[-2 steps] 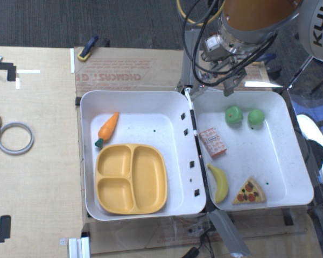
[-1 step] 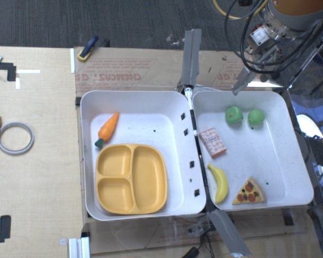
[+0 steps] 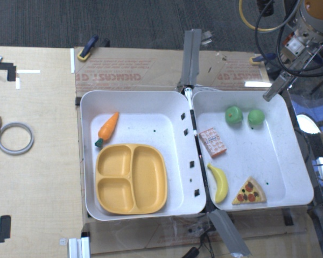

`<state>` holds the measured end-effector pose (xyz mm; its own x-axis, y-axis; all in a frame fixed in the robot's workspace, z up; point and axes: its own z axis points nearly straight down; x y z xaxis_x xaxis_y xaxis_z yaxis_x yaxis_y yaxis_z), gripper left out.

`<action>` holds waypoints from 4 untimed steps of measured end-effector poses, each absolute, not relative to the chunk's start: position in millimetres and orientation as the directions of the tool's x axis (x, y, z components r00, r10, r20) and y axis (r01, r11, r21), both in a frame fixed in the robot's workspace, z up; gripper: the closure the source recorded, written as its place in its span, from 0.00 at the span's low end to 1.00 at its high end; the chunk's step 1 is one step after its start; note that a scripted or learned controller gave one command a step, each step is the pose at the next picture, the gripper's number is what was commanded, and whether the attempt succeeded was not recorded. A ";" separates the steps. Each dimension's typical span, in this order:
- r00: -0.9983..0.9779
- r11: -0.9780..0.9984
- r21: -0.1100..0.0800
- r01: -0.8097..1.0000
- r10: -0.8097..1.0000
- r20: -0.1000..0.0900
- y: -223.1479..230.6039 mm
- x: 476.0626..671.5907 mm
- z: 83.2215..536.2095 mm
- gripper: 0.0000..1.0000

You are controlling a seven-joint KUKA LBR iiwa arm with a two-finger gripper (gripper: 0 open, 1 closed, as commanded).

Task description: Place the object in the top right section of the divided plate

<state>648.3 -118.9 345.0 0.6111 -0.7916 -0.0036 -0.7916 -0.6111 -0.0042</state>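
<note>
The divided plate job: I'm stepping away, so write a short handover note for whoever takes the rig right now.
Gripper: raised over the right bin's top right corner; nothing visible between its fingers.
Divided plate: yellow, in the left bin, all sections bare.
Carrot lies just above the plate in the left bin.
Right bin holds two green fruits, a small box, a banana and a pizza slice.
Done: nothing placed yet.
Left: pick an object and set it in the plate's top right section.
</note>
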 end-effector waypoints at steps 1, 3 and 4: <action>0.769 -0.769 -0.005 -0.639 -0.639 -0.001 -194.2 651.2 418.5 0.00; 0.980 -0.980 -0.007 -0.197 -0.197 0.002 -219.6 660.6 439.9 0.00; 0.981 -0.981 -0.016 -0.192 -0.192 0.004 -216.1 662.8 447.2 1.00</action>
<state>662.8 -216.1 447.2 0.9814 -0.1919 0.0040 -0.1918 -0.9813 -0.0156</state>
